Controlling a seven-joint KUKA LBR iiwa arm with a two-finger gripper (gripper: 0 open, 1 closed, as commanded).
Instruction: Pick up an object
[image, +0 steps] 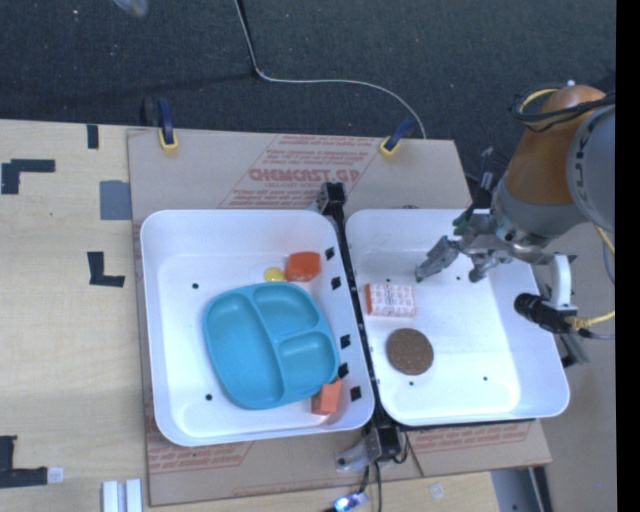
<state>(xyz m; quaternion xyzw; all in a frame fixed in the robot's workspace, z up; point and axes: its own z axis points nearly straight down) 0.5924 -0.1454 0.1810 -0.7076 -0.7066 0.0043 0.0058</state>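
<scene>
Two shallow white plastic bins are shown side by side on a brown cardboard sheet (290, 170) that is clamped to the bench at its far edge. In the left bin (170, 300), a blue three-compartment plastic tray (268, 343) is laid at a slant; a small orange block (303, 265) and a small yellow piece (273, 273) are seen just beyond the tray's far edge, and a second orange block (326, 398) is lodged at its near right corner. In the right bin (500, 340), a small white packet with red print (389, 298) is placed near the dividing wall, and a flat round brown disc (410, 352) lies just in front of it, apart from it. The two-finger gripper (455, 262) is held over the far part of the right bin, its dark fingers spread apart with nothing between them, well to the right of the packet. The grey arm with its orange band (555, 150) is seen entering from the right.
</scene>
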